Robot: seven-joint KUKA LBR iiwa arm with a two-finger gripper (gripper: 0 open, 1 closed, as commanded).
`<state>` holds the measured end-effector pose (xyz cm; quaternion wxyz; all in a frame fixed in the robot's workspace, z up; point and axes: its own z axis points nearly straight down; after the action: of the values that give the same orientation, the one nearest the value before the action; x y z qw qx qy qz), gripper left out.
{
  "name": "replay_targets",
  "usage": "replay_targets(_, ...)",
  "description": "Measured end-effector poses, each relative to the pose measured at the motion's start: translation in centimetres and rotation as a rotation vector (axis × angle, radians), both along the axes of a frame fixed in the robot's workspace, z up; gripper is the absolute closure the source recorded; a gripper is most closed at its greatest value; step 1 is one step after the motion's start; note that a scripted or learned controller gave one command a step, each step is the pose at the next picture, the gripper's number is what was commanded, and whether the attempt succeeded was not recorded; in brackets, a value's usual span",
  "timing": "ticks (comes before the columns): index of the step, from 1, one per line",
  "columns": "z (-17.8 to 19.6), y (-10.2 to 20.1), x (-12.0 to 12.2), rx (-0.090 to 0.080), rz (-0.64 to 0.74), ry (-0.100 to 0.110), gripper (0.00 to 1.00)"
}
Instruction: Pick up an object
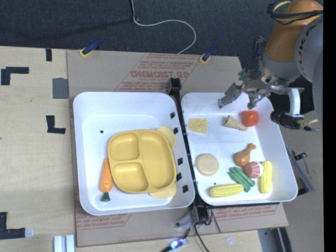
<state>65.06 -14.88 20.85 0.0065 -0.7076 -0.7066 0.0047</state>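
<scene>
My gripper (239,100) hangs open over the back of the right bin (278,193), its two fingers spread with nothing between them. Just under its right finger lies a red tomato (250,118), with a cheese wedge (234,123) beside it and a yellow cheese slice (198,125) further left. Toward the front lie a round bun (207,164), a chicken drumstick (244,154), green beans (240,177), a pink piece (253,169) and two corn cobs (227,190) (266,176).
The left bin (89,109) holds a yellow divided tray (140,159) and an orange carrot (105,177) along its left side. A black divider with clips (178,125) runs between the bins. A white cable (168,22) lies behind on the dark floor.
</scene>
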Motion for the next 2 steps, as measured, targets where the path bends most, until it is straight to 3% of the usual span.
replay_targets(1,0.9,0.0,0.3,-0.002,0.003,-0.014,0.00)
replay_targets(2,-4.9,0.5,-0.7,-0.002,0.003,-0.009,0.00)
